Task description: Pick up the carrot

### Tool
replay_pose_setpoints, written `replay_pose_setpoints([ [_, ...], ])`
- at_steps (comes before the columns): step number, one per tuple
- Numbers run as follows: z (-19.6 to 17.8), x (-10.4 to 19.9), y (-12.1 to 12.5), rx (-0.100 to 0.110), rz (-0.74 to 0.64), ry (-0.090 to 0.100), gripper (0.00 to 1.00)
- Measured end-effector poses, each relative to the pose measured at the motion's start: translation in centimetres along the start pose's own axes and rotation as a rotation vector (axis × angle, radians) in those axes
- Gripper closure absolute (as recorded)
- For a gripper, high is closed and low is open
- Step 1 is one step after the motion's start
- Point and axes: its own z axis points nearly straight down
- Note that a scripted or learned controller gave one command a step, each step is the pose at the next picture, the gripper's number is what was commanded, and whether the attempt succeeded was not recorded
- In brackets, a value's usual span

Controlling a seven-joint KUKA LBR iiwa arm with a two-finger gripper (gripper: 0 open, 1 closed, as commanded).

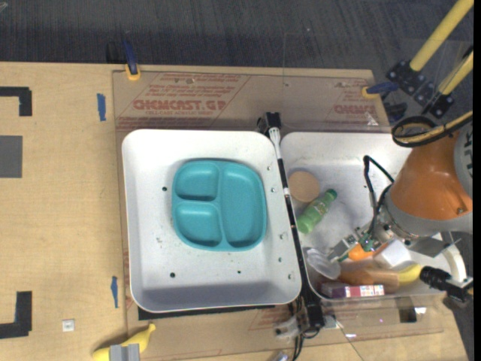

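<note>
- The carrot (361,253) is a small orange bit in the right bin (338,156), down in the clutter toward the near wall, just beside a yellow banana-looking piece (408,274) and above a brownish hot-dog-like thing (368,277).
- The tool (366,241) is down in the same bin, right on top of the carrot spot, touching or nearly so.
- Honestly can't tell what the tool is doing grip-wise, the wrist and cables cover it.
- A green bottle (316,210) and a tan disc (304,186) sit farther back from the carrot, well apart from the tool.
- The left bin (150,201) just has the teal divided plate (220,204).
- My read: the reach is done, the carrot isn't lifted yet, so a confirmed grab and the lift are what's left.
</note>
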Motion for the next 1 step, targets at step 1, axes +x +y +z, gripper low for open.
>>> replay_pose_setpoints([
  [1,-0.83,0.04,0.09,-0.003,0.003,-0.002,1.00],
])
